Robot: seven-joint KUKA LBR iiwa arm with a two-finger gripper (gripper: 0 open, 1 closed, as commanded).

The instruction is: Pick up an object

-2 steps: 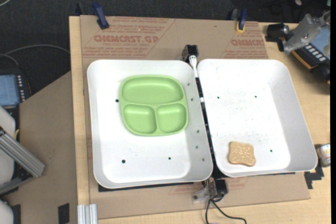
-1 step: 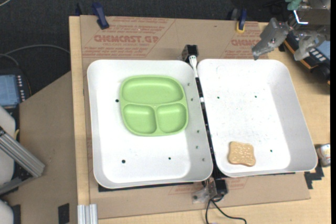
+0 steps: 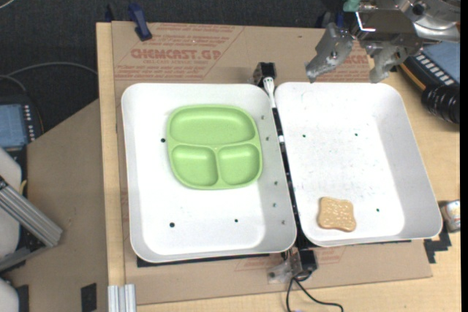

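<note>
While the hand (image 3: 352, 66) hangs spread above the right bin's (image 3: 380, 95) far rim, nothing crowds it.

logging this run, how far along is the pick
Nothing looks done yet. The gripper hangs open above the far edge of the right bin, with nothing between its fingers. The tan cracker-like piece lies at that bin's near edge, and the green divided plate sits in the left bin. Reaching an object, grasping and lifting are all left.

two white bins (image 3: 150, 230), one green plate (image 3: 214, 146), one cracker (image 3: 336, 214)
</note>
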